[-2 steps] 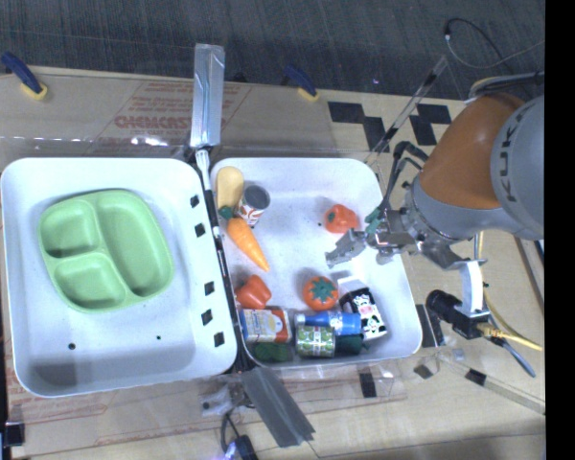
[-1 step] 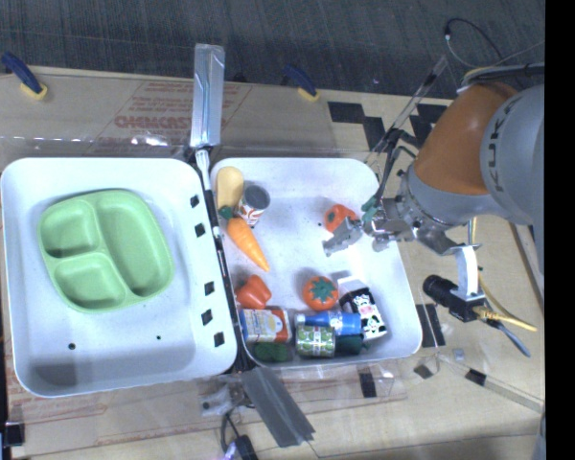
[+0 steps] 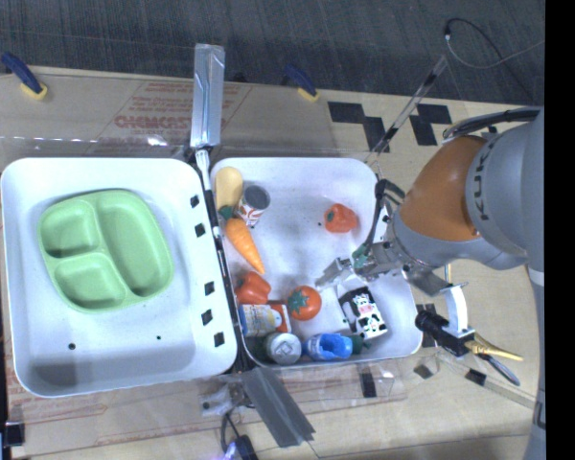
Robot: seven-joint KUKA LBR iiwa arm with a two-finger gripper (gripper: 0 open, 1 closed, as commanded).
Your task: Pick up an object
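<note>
Down at the near edge of my white right-hand bin (image 3: 297, 175) lie a small silver can (image 3: 285, 348) and a blue bottle (image 3: 332, 346), and just above them my gripper (image 3: 350, 268) hangs open and empty beside the little black-and-white cow-print carton (image 3: 363, 314), which looks light, stiff and easy to pinch across its flat sides.

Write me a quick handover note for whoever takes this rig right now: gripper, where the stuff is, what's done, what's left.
Gripper: low in the right bin, near its right wall, above the cow-print carton. Nothing visibly held; I cannot tell whether it is open or shut.
Right bin: carrot and a yellow item along the left wall, a tomato upper right, another tomato at centre, a red item lower left, a can and blue bottle along the front.
Left bin: a green divided tray.
Done: arm is down among the objects.
Left: grasp and lift one object.
</note>
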